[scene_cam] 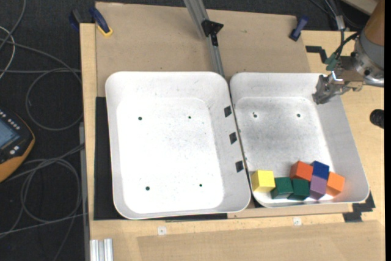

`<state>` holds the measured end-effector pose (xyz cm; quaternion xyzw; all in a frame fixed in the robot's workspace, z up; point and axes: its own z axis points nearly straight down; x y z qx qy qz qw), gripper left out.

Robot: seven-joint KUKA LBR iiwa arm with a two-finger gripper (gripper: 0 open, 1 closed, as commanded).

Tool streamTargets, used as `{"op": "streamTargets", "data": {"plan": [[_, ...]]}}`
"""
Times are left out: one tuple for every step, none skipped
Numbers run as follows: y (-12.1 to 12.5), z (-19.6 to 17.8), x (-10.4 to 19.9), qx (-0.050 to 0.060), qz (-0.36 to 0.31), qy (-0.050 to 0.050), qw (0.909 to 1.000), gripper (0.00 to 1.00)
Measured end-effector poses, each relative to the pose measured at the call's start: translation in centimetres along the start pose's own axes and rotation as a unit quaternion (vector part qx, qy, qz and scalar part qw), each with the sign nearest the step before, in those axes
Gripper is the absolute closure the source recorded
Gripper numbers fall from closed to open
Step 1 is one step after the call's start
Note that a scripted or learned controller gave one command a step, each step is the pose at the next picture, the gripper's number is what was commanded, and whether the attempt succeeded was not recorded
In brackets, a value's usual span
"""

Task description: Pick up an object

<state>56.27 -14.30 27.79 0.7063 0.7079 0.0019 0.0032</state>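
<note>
Several coloured blocks (299,181) cluster in the right bin's (275,131) near corner, well apart from the tool (322,93), grip unreadable.

Grey arm (374,49), dark metal claw (324,92), green cable at wrist.

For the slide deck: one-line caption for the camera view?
Gripper poised over the right bin's far corner; colored blocks clustered at its near edge, untouched.
</note>
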Motion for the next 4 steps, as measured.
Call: {"op": "streamTargets", "data": {"plan": [[-1.9,0.1,4.9,0.004,-0.002,0.002,1.0000,1.00],[-2.6,1.4,9.4,0.005,-0.001,0.002,1.0000,1.00],[-2.8,2.5,14.9,0.005,-0.003,0.002,1.0000,1.00],[-3.2,2.5,20.8,0.005,-0.003,0.003,1.0000,1.00]]}}
